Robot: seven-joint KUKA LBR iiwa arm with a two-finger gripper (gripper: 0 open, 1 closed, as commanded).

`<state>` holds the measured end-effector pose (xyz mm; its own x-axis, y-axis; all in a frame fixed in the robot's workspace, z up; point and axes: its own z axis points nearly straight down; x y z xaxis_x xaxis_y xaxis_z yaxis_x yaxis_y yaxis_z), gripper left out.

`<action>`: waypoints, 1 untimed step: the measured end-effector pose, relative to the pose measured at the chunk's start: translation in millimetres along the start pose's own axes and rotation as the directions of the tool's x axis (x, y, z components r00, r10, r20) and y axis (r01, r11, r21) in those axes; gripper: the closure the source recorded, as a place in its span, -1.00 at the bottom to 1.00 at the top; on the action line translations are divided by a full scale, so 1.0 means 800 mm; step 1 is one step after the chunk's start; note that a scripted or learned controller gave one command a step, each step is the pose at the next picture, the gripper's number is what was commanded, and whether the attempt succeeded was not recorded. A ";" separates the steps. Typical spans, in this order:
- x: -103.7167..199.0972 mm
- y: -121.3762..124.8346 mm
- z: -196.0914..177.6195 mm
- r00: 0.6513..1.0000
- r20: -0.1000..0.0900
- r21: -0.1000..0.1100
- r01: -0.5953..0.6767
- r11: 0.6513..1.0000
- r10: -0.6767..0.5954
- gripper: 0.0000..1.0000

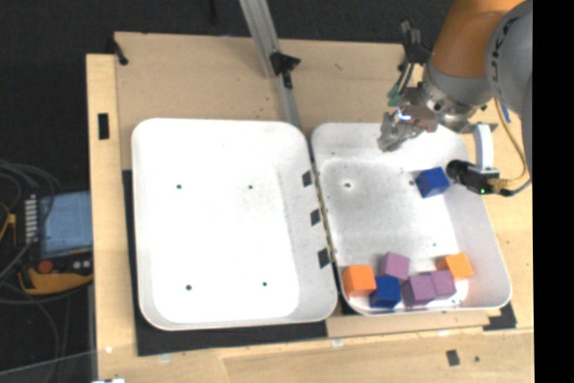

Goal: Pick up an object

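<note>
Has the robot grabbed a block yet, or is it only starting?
Only starting. Nothing looks picked up: the gripper sits over the far end of the right bin with no block seen in it. The lone blue block lies nearby, and the other blocks sit bunched at the near edge. Grabbing and lifting one is left.

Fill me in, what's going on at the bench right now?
The arm reaches in from the right, with its hand over the far end of the right bin. Nothing shows in the hand. A lone blue block lies just near of it, apart from the rest. The other blocks sit clustered at the bin's near end: two orange, three purple and another blue. No pick has been made yet.
</note>
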<state>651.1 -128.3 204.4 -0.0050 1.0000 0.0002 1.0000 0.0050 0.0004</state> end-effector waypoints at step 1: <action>0.068 0.001 -0.017 1.000 -0.001 -0.002 0.002 1.000 -0.002 1.00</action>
<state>652.0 -74.1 218.0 -0.0072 1.0000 0.0016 1.0000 0.0072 0.0026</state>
